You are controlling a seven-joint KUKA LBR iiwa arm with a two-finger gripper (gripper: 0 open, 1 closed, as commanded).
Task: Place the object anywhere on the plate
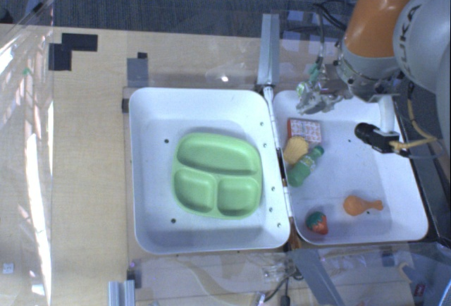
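Where arm overhangs, pincer (315,95) fingers blurred, right bin (405,223) rim cut off

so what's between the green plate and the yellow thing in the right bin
In the camera view, bare white floor of the left bin and the two bins' touching rims lie between the green plate and the yellow object. Nothing else.

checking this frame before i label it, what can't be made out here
- Gripper, camera view: small and cluttered with cables; finger state unreadable.
- Pink packet: print too small to read; the yellow item overlaps its lower edge.
- Green bottle: lies against the yellow item, so their contact side is hidden.
- Arm: cut off by the right and top edges.
- Right bin: far corner hidden under the arm.
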